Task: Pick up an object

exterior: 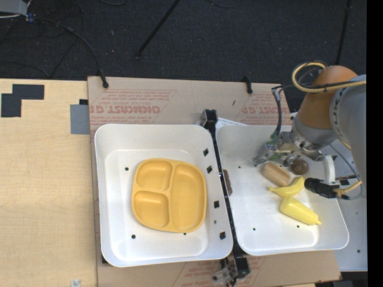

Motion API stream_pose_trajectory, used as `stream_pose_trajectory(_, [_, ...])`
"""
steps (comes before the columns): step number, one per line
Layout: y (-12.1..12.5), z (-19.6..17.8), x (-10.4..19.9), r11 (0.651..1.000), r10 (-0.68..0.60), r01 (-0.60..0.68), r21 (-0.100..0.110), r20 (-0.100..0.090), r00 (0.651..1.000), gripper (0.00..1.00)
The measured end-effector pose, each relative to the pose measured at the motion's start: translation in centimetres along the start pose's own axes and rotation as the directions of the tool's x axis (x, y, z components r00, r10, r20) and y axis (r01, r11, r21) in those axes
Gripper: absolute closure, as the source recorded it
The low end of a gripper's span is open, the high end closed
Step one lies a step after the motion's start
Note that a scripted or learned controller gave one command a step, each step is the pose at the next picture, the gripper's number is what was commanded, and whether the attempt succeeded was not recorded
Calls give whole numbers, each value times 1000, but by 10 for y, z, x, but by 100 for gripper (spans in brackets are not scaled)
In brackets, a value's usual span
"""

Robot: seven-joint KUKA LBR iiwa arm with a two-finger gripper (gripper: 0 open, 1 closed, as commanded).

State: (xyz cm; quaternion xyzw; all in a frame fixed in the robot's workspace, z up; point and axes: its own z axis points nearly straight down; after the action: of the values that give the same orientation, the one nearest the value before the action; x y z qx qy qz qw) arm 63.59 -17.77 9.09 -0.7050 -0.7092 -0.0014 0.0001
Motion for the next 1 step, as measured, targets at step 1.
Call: stream_pose_trajectory(1, [-2,-8,-1,1000,-1,1,7,1,1000,100])
